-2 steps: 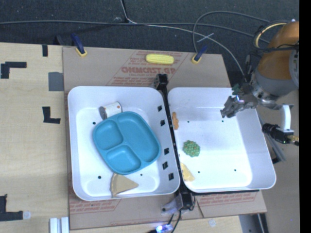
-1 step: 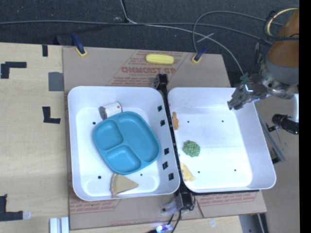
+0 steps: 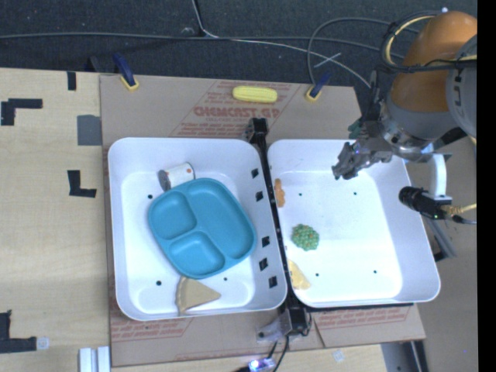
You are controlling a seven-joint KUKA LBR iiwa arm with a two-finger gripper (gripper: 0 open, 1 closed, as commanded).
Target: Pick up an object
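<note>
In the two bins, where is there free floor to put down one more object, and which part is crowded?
The right bin has most room: bare floor right of the green object, below the gripper. The left bin is crowded: the blue tray fills its middle, with a cup above and a tan wedge below.

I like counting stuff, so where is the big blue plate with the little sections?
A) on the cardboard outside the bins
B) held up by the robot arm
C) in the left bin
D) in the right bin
C: the blue plate lies flat in the left bin, between a small white cup and a tan wedge; the right bin holds the green broccoli.
</note>
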